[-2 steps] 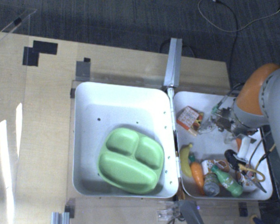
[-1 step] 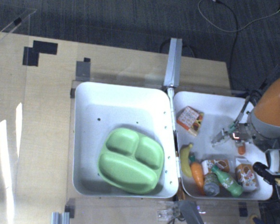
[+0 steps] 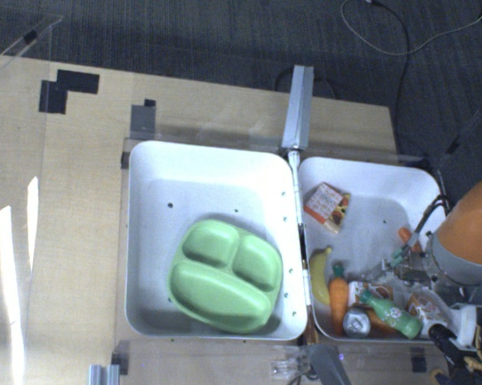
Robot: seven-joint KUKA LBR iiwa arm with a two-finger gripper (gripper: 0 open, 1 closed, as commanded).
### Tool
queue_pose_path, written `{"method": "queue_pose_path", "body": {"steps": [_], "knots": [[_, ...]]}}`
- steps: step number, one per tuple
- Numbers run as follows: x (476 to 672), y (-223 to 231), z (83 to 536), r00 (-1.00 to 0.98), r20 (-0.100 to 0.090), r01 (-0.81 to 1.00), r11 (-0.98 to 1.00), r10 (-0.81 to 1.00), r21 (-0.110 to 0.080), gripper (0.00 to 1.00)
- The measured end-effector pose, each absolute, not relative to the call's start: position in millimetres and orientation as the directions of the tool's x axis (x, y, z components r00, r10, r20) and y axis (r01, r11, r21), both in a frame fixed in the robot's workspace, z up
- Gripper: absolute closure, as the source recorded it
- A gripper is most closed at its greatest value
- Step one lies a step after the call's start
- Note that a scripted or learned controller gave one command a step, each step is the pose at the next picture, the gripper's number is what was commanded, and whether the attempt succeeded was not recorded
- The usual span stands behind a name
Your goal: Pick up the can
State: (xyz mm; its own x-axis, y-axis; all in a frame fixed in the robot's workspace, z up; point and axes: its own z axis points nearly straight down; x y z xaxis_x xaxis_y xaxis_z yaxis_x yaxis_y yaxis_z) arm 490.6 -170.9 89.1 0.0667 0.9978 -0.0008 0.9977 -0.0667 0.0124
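Small silver metal can [image 3: 356,323], upright in right white bin [image 3: 367,179]: light, stiff, slick; I'd pinch its 2 curved sides mid-height; my gripper [image 3: 401,271] state unreadable.

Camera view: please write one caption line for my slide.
Arm over right bin crowded with can, banana, carrot; green tray in left bin.

Can [image 3: 356,323]: silvery, small, lying tipped with its round top facing the camera, at the near edge of the right bin, touching the carrot and the green bottle.
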Motion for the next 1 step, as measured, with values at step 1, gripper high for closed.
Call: {"method": "queue_pose_path", "body": {"steps": [1], "knots": [[570.2,-160.5,94.3,-0.055,-0.001,0.998,0.055,0.998,0.005,0.00]]}}
